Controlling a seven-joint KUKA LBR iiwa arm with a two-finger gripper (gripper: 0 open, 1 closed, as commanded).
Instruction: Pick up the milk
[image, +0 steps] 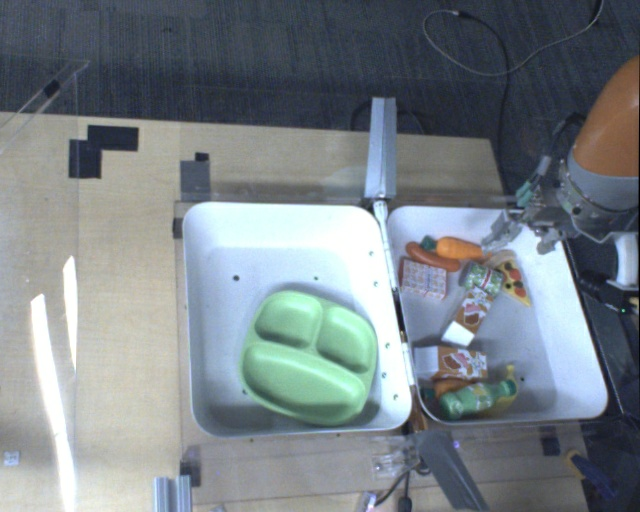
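Observation:
The right bin (585, 340) holds a cluster of toy groceries. A small white and brown carton (468, 322), which looks like the milk, lies tilted in the middle of the bin. My gripper (520, 237) hangs over the bin's far right corner, above and to the right of the carton and well apart from it. Its two fingers (497, 234) are spread and it is open, with nothing between them.
Around the carton lie a carrot (455, 247), a pink box (423, 278), a small can (481, 278), a pizza slice (514, 281), another carton (460, 362) and a green bottle (475, 399). The left bin (215, 250) holds a green divided tray (310, 355).

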